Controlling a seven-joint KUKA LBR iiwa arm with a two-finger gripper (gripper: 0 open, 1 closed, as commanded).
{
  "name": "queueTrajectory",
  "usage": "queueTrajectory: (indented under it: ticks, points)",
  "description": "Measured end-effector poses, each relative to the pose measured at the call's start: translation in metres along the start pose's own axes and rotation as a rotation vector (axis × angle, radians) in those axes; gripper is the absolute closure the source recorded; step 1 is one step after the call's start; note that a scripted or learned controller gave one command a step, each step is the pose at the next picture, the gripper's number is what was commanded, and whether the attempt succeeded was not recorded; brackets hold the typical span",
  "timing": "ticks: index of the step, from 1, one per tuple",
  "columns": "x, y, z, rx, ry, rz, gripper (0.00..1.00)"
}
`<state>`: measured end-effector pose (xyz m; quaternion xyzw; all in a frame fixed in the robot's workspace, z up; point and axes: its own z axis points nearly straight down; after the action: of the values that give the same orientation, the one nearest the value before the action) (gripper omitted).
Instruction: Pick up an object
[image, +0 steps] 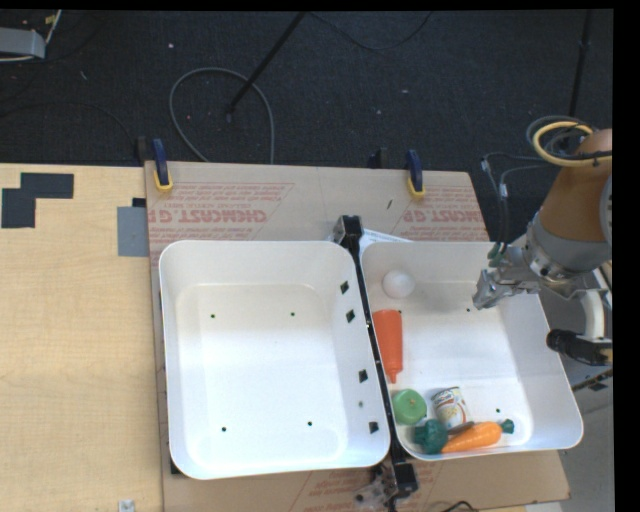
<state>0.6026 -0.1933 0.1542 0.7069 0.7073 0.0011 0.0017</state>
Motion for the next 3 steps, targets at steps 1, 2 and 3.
queueTrajectory:
  ticks: [1,2,3]
  points:
    - [0.000,0.001,-0.052,0.001,0.000,0.001,1.00]
    - [0.042,0.004,-0.060,0.004,0.001,-0.002,1.00]
    - [0.091,-0.002,-0.067,0.003,0.002,-0.003,1.00]
